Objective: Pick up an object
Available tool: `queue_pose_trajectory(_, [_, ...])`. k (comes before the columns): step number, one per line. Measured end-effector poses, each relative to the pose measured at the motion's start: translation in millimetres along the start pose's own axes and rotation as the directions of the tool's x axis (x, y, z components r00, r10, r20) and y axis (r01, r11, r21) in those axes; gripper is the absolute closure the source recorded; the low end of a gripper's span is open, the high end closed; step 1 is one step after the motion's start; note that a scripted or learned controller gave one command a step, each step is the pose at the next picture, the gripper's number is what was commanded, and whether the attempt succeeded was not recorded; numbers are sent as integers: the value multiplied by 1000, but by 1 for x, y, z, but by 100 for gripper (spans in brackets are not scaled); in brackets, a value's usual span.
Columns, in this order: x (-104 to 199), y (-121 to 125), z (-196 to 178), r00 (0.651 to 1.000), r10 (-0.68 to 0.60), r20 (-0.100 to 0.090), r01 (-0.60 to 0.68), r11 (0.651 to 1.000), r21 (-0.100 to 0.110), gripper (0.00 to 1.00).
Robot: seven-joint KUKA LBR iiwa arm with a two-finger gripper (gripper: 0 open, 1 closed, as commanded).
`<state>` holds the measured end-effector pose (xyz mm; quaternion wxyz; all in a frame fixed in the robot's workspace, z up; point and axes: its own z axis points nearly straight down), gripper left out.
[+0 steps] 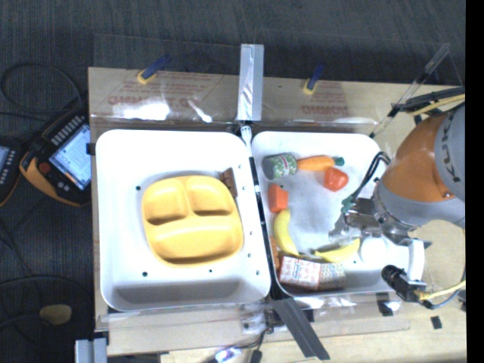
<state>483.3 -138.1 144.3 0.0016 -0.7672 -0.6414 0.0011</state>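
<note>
My gripper (349, 237) is down in the right bin (355, 141), low in its right half. Can't tell from this angle whether the jaws are spread or pressed together; wrist hardware covers them. Nothing visibly between them.

Right at the tips: a yellow banana (342, 251), lying roughly flat, its right end under my wrist. Touching or just clear, can't say which.

Just left of that, a second banana (282, 233), curved, running along the bin's left wall. Below both, a packaged snack box (311, 273) lies flat against the bin's front wall, touching the banana ends.

Further up: orange block (278, 197) near the left wall, just above the curved banana. Red pepper-like toy (336, 178) mid-bin. Carrot (316, 162) with green tip lies across the top, its left end touching a green can (280, 165) on its side.

My orange band (423, 161) sits over the bin's right wall.

Left bin (121, 146): yellow compartment tray (193, 219), centred, flat. A small brown item (228, 178) at its upper right corner, too small to identify.

Outside the bench, left: teach pendant (64, 159) on the floor.
</note>
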Motion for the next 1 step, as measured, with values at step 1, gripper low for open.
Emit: queue_pose_trajectory(1, [-22, 30, 38, 939, 344, -1, -344, 939, -13, 100])
